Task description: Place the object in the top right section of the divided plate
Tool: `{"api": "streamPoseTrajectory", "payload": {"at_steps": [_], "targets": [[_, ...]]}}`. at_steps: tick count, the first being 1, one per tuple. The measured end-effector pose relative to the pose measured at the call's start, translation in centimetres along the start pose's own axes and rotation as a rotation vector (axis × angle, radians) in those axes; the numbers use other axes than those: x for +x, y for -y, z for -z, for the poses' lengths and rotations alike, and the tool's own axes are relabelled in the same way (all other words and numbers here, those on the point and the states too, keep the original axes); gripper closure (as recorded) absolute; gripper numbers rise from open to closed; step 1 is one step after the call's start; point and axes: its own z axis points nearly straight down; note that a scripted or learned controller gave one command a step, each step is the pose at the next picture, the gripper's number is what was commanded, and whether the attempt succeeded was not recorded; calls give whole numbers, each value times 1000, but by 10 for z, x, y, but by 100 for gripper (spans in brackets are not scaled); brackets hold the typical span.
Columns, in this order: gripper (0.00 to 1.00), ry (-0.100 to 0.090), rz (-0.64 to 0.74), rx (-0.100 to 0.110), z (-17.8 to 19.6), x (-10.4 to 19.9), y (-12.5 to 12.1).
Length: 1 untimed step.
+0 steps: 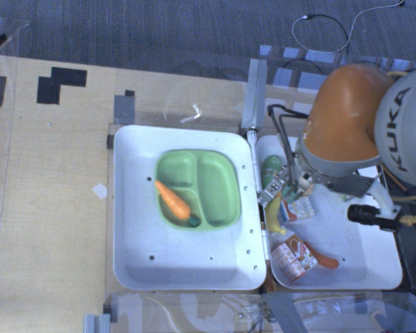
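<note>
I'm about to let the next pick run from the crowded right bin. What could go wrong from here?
1. The claw sits low among packed items, a yellow banana, a green can and a small packet, so it may grab the wrong one or two at once.
2. The carrot already lies across the green divided plate, on its lower-left section; a careless drop could knock it.
</note>
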Motion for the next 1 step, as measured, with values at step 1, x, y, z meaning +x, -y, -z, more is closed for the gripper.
{"api": "streamPoseTrajectory", "payload": {"at_steps": [1], "targets": [[100, 2, -25, -1, -25, -17, 58]]}}
